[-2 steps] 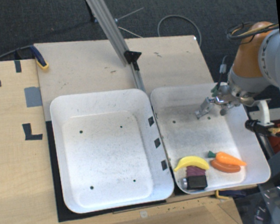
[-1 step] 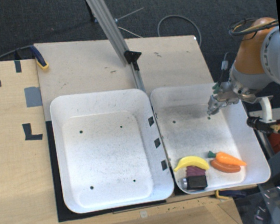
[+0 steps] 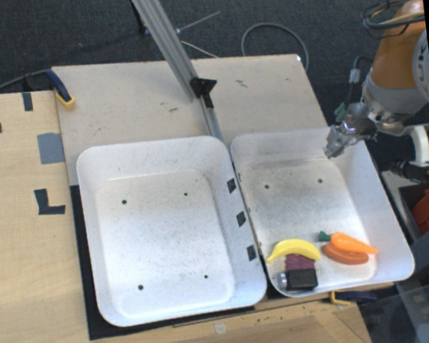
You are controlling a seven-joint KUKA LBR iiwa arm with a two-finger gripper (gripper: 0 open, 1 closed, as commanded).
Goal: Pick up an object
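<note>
We find the gripper (image 3: 336, 144) at the right bin's (image 3: 371, 186) far rim, its closure beyond telling, well apart from the carrot (image 3: 348, 249) and banana (image 3: 293, 249) clustered against the near wall.

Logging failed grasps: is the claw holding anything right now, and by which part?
Nothing is held. The claw sits over the far right edge of the right bin, apart from the banana, carrot and dark block at the near end.
</note>
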